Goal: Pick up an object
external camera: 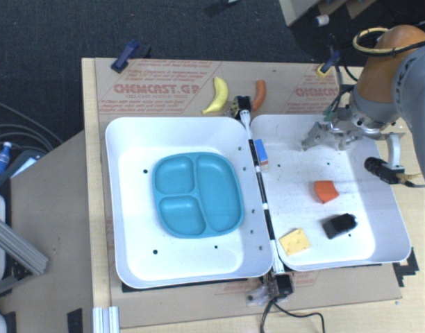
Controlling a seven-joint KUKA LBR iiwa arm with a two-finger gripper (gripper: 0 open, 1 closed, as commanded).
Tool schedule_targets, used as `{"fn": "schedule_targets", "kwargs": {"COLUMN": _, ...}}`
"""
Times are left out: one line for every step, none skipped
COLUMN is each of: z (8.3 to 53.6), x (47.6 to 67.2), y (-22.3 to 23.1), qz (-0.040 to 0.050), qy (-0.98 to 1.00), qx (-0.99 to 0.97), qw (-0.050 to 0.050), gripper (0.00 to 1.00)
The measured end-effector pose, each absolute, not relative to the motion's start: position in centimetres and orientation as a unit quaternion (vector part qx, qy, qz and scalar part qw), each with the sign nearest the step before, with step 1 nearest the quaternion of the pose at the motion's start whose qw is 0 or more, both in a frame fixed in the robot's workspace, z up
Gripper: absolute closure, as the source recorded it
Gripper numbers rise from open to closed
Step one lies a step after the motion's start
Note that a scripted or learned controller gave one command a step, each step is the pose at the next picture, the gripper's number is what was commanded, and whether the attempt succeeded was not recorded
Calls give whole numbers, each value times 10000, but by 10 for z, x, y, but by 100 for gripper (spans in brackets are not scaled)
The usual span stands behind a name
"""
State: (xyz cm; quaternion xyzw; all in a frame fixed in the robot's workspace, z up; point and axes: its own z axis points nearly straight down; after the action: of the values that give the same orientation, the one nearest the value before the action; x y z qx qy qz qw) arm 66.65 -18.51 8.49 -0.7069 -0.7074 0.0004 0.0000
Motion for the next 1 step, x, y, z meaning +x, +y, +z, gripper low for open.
{"fn": "schedule_targets", "kwargs": {"z": 85, "x": 667, "y": -150, "qz": 1, "qy": -7075, "qx": -7067, "qw": 11, "gripper": 0}}
